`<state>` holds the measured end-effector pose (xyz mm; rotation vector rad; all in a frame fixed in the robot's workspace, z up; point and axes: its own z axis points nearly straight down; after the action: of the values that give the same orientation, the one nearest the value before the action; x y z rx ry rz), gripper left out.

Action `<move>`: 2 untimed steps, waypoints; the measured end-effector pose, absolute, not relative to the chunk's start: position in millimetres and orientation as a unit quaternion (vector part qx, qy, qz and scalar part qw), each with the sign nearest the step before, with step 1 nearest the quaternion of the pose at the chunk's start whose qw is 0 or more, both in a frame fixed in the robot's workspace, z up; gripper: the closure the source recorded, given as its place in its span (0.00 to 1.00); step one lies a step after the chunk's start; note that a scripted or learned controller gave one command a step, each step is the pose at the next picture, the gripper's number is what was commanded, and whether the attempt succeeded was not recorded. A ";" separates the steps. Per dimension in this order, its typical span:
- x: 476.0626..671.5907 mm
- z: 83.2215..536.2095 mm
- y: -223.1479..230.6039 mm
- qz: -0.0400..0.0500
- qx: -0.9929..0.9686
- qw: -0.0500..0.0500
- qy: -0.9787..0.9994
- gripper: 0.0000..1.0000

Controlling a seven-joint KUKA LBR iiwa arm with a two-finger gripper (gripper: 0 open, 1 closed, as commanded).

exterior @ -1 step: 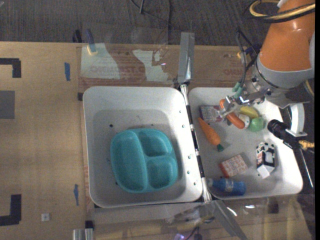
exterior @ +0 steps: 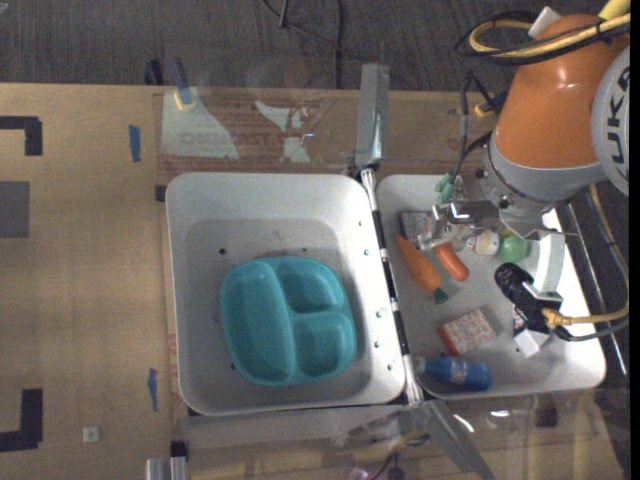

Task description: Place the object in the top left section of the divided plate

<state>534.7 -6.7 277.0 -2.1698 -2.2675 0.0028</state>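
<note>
A teal divided plate point(exterior: 243, 366) lies in the left bin point(exterior: 190, 268), a little below the bin's middle, and all its sections hold nothing. My gripper point(exterior: 443, 226) hangs low over the upper left part of the right bin point(exterior: 575, 368). Right under it lie an orange carrot point(exterior: 418, 265) and a shorter orange piece point(exterior: 452, 262). A green item point(exterior: 512, 246) and a pale item point(exterior: 487, 241) sit just right of the gripper, partly hidden by the wrist. Whether anything sits in the gripper is hidden.
A reddish-brown block point(exterior: 468, 331) and a blue bottle point(exterior: 455, 372) lie in the lower part of the right bin. A black connector point(exterior: 515, 283) with a yellow cable hangs off the arm over that bin. A metal divider point(exterior: 385, 268) separates the two bins.
</note>
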 end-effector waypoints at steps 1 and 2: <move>527.9 242.5 84.9 0.002 -0.823 0.002 -0.569 1.00; 565.3 188.5 123.8 0.002 -0.785 0.001 -0.619 1.00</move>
<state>565.3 123.8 188.5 -2.4657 -1.9429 0.0052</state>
